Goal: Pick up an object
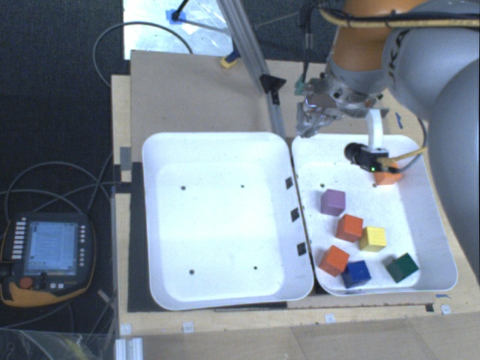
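White bins (pixel 217 145) (two), seven blocks (pixel 349 227), fingers (pixel 309 126) above

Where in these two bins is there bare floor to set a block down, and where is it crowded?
The left bin shows bare floor wall to wall. In the right bin, floor is free between the gripper and the purple block. The near end is crowded: orange blocks, yellow block, blue block, green block.
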Available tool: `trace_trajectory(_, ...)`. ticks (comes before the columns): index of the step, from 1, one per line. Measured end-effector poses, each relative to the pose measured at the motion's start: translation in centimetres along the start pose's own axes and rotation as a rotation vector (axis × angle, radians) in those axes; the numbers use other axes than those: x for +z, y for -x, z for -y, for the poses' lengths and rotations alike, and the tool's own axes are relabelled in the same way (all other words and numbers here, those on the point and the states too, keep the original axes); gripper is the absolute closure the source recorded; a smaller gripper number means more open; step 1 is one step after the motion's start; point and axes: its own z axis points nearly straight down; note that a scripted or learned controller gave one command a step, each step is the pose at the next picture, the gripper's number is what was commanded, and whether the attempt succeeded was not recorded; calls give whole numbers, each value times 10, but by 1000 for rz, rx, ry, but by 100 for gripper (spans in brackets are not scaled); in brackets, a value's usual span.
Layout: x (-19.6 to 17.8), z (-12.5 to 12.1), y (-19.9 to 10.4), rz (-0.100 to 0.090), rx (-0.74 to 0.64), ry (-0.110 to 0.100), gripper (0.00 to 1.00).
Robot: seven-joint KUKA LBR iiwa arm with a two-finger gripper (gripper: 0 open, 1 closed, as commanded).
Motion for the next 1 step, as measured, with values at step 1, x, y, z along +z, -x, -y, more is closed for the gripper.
trace_trajectory(1, 13, -1, -52, 0, -1, 0, 100)
